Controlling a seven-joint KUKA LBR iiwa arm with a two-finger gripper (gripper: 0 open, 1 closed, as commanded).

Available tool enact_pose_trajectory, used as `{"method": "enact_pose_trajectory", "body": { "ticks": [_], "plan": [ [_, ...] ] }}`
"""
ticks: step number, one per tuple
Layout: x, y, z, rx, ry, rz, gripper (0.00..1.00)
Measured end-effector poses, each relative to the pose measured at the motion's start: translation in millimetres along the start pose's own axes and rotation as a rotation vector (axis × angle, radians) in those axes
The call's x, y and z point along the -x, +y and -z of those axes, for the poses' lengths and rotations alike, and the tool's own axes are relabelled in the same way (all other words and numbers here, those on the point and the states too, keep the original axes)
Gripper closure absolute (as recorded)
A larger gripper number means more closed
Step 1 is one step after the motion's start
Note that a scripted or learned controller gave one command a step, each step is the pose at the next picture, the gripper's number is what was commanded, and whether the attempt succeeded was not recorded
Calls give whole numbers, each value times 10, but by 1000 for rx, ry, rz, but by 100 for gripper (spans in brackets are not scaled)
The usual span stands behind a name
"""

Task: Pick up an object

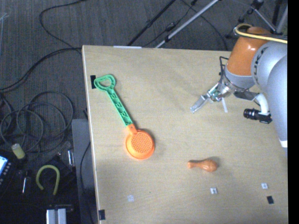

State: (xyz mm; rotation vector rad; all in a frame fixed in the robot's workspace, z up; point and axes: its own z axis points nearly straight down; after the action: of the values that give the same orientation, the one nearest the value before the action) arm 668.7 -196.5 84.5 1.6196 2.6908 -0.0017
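The gripper hangs at about two o'clock, its two fingers spread apart with nothing between them. The little orange drumstick toy lies at five o'clock. It looks light, hard and smooth; best pinched across its fat end.

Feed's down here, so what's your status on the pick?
Two-finger gripper open, holding nothing, above bare bench. Green-handled orange strainer lying flat, apart to its left. Small orange drumstick-shaped toy below it. Nothing between.
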Motion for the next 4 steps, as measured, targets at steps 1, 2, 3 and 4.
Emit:
{"method": "enact_pose_trajectory", "body": {
  "ticks": [1,2,3,4],
  "plan": [
    [-429,226,-1,0,0,110,0],
    [-439,240,93,4,2,110,100],
    [-1337,710,997,3,2,113,100],
    [-1707,143,3255,1,-1,-49,100]
  ]
}}
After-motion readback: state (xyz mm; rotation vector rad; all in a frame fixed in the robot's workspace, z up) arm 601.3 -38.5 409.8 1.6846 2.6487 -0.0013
